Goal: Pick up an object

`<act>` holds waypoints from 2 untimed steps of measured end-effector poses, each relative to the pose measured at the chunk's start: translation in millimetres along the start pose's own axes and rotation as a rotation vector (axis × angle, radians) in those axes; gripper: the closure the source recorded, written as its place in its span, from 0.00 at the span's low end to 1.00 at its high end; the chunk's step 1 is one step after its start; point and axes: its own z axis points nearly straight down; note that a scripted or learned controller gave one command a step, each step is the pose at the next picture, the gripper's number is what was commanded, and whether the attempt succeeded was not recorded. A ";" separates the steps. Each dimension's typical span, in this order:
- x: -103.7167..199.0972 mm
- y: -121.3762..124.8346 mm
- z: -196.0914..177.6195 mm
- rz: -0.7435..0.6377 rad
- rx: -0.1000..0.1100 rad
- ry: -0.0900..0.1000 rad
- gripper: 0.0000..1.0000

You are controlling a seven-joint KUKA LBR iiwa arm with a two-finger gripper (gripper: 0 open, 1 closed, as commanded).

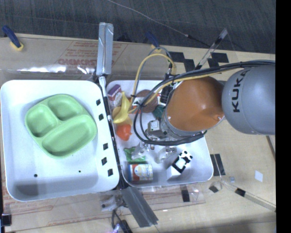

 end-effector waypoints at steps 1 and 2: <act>-29.1 -11.8 0.2 0.269 -0.001 0.000 0.00; -31.3 -13.1 -11.4 0.263 0.002 0.000 1.00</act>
